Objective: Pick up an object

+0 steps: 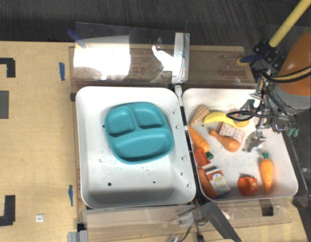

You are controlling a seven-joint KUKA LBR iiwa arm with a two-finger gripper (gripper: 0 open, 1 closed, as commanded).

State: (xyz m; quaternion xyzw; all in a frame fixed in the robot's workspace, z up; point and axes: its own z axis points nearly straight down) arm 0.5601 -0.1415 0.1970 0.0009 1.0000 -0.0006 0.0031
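Where gripper (254, 141) hovers, carrot (266, 171) below.

Teal tray (139, 132) smooth plastic, slight sheen; white bins (89, 135) matt, speckled; bench (34, 135) probably raw wood.

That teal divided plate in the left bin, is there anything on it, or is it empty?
Empty. The teal divided plate shows three bare compartments; the toy food lies in the right bin.

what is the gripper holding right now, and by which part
Nothing. The gripper hangs over bare floor of the right bin, with the carrot just below it and the small box to its left.
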